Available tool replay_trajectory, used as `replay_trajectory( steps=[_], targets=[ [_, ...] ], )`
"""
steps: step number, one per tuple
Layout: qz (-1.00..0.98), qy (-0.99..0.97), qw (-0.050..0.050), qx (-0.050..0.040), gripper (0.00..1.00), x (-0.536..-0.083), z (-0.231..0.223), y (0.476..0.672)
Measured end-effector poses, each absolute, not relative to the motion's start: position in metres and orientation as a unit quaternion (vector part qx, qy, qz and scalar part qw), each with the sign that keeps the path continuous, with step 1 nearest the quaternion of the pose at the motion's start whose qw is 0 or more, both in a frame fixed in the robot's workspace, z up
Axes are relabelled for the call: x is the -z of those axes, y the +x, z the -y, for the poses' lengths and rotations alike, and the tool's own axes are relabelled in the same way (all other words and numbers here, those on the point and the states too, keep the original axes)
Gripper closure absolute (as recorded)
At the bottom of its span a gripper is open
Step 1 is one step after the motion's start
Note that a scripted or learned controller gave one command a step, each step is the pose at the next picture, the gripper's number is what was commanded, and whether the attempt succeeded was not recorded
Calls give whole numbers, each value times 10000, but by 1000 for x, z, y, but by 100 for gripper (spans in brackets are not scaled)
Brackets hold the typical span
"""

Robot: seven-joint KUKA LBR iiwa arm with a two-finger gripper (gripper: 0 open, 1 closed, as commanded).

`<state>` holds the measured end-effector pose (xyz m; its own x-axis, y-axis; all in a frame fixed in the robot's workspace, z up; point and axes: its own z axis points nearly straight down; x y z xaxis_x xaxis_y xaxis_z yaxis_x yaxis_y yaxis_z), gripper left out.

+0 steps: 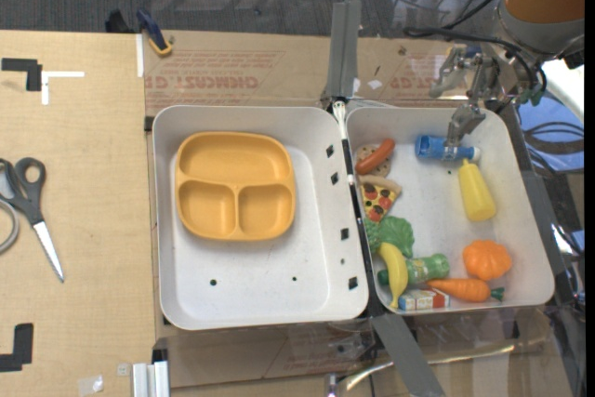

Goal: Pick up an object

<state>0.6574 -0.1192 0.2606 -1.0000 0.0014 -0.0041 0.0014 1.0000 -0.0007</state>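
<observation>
The yellow tray (236, 186) sits alone in the left bin (186, 293), toys crowd the right bin (530, 293), and the gripper (462, 137) hangs at the blue toy (435, 146) (grip state I cannot tell), seemingly to grab it.

Two bins sit side by side on the bench (74, 200). The left bin (251, 302) holds a plate (236, 185) in its upper left part. In the right bin (521, 200), a hot dog (374, 155) lies at upper left, with a pizza slice (379, 196) and lettuce (390, 230) below it. A car (435, 147) lies at top centre under the gripper (462, 137), a bottle (475, 191) just below right. A banana (394, 271), carrot (461, 290) and orange (486, 259) lie along the bottom. Scissors (35, 209) lie at far left.
</observation>
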Motion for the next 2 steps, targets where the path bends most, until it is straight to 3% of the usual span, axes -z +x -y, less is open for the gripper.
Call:
replay_trajectory(
  steps=[1,2],
  targets=[
    [-9999,165,15,2,0,-115,122,625],
    [-9998,198,52,12,0,-96,192,649]
  ],
)
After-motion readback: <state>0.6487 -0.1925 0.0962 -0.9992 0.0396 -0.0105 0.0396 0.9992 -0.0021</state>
